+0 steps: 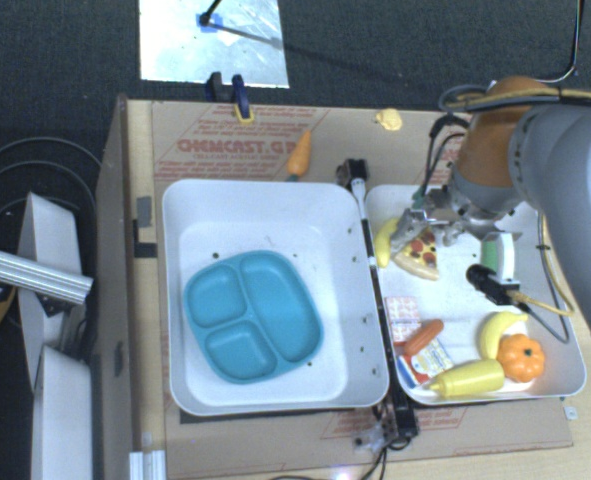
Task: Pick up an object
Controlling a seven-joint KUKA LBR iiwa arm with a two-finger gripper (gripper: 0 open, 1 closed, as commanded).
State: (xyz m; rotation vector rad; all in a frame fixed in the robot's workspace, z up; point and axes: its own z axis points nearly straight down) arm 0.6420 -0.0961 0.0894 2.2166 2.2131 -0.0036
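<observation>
Camera view: cardboard (240, 140) reads "CHEMCAST"; whether the pincer (415, 230) grips anything, cannot tell.

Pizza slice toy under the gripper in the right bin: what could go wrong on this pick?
1. The pizza slice lies flat on the bin floor, so the gripper may slide over it and close on nothing.
2. A yellow toy sits right beside the slice against the right bin wall; it could get nudged or pinched instead.
3. The black cable hangs low over the bin and might snag nearby toys.
</observation>
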